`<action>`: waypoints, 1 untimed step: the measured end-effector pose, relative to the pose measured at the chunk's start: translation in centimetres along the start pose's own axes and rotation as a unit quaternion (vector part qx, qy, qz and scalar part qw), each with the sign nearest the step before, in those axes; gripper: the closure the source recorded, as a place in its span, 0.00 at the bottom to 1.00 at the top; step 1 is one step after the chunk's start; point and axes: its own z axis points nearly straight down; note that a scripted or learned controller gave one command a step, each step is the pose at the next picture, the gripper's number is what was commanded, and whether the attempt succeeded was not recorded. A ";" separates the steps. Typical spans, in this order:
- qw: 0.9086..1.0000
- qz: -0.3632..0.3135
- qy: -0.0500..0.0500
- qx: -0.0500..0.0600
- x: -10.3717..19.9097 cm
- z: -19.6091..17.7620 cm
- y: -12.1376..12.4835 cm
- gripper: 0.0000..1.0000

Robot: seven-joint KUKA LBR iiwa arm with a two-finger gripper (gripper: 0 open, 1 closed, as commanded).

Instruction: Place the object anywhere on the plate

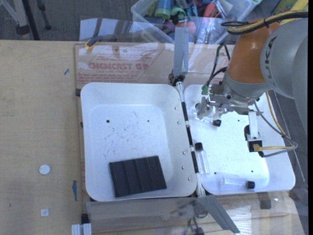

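The black plate point(137, 176) lies in the left bin point(98, 102), at eight o'clock from the claw point(211, 112); I cannot tell its grip.

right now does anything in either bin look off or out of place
The dark ribbed plate lies skewed in the left bin, pushed toward its near edge, not squared with the walls. That bin's floor carries fine dark scuffs or specks. The gripper sits over the right bin.
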 end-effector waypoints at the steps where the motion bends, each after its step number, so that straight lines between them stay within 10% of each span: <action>1: 0.999 0.044 0.000 0.002 8.2 0.0 -3.0 1.00</action>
